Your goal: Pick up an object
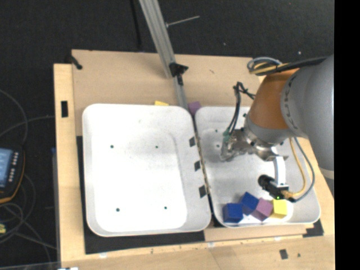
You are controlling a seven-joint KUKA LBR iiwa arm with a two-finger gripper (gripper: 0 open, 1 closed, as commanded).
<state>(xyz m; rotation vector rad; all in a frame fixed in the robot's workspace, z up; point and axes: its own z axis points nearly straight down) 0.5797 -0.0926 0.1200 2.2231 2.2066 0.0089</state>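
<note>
I'm leaning in from the right over the right bin (216, 122), the left bin (135, 167) sitting beside it on the worktop (124, 72), and my gripper (227, 149) hangs low above bare bin floor, whether wide or narrow I cannot tell from here. The pickings, two blue blocks (240, 206), a purple one (262, 208) and a yellow one (280, 208), huddle touching in the near corner, well apart from me. Drop here and I grab nothing; go for the cluster and I may wedge between neighbours or jam against the wall.
</note>
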